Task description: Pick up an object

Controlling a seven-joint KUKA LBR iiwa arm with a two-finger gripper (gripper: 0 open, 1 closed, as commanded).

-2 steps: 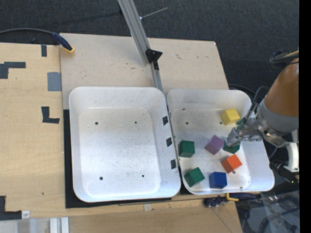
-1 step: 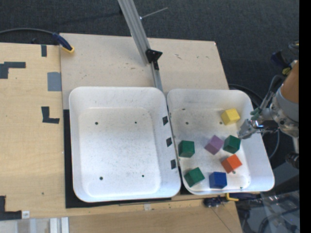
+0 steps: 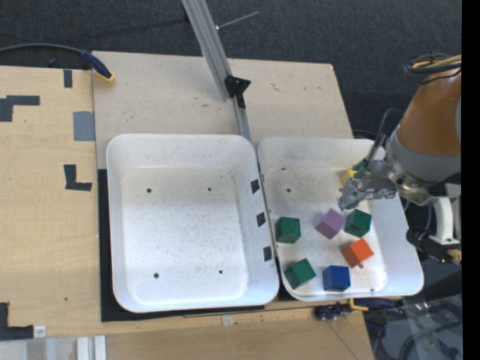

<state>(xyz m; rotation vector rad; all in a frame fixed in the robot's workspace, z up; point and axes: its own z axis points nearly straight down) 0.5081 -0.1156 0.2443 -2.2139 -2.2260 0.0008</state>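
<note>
**Spotter:** Walk me through it, big things first.

**Me:** The desk [image 3: 187, 103] carries two white bins. The left bin [image 3: 124, 156] I leave alone; the right bin [image 3: 300, 156] has the blocks. My arm [image 3: 431, 126] reaches in from the right, with the gripper [image 3: 351, 198] low over the bin's upper right part.

**Spotter:** Jaws?

**Me:** I can't tell whether they're spread or closed; the tips blur together. Nothing visibly sits between them.

**Spotter:** Target?

**Me:** The purple block [image 3: 330, 223] lies just below the gripper, nearest the tips. A green block [image 3: 358, 221] sits just beside it and an orange block [image 3: 358, 252] sits below, so it's crowded. I reckon I should centre over purple, square to its faces, and descend straight, so I don't nudge the neighbours.
</note>
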